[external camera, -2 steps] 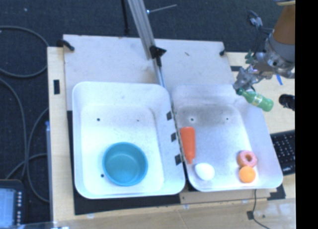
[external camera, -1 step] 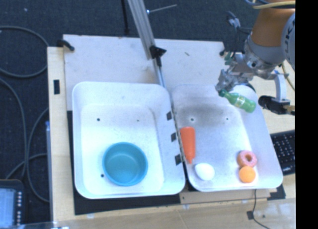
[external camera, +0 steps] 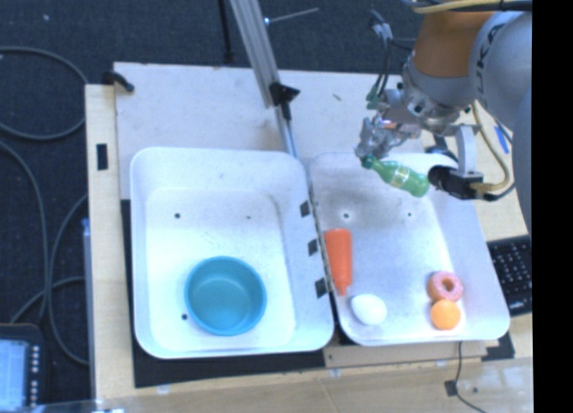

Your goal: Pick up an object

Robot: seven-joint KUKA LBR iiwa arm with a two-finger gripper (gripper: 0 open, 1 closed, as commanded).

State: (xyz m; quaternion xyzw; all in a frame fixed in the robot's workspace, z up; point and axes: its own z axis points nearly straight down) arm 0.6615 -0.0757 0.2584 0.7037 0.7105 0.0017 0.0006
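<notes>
My gripper (external camera: 372, 153) hangs over the far edge of the right bin (external camera: 394, 335). A green bottle (external camera: 400, 176) sticks out from between its fingers, gripped at the neck end and tilted down to the right, above the bin floor. On that floor lie an orange carrot (external camera: 337, 259) by the left wall, a white egg (external camera: 368, 309) near the front, and a pink donut (external camera: 445, 286) with an orange ball (external camera: 445, 314) just in front of it.
The left bin (external camera: 152, 178) holds a blue bowl (external camera: 226, 295) near its front. A metal pole (external camera: 255, 35) slants up from between the bins at the back. Black cables (external camera: 461, 180) hang beside the wrist on the right.
</notes>
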